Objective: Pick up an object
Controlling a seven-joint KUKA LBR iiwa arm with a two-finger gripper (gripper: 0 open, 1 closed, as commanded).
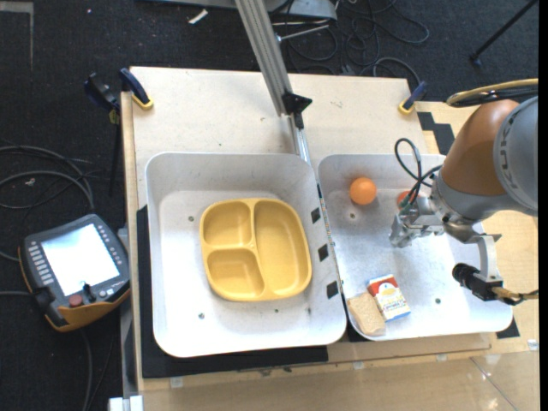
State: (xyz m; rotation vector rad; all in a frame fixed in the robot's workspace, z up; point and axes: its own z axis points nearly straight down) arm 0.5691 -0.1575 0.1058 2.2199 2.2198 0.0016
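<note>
One orange ball [363, 191] sits in the right bin [445, 302], near its back left part, on the bare white floor. The gripper [406, 234] is down in the same bin, a little to the right of the ball and nearer the front, apart from it, with nothing between them. I cannot tell if it is clenched or released, because it is seen from above and looks like one grey lump. The grey arm [484, 165] with its orange band comes in from the right, and a black cable loops over it. At the front of the right bin lie two more things, close together: one small box [389, 297] (red, white and blue) and one tan sponge-like block [366, 313] just to its left, at the bin's front left corner. Both are well apart from the ball. The left bin [171, 315] holds one yellow plate [255, 248] with three parts. So there are two white bins on the bench, side by side.
</note>
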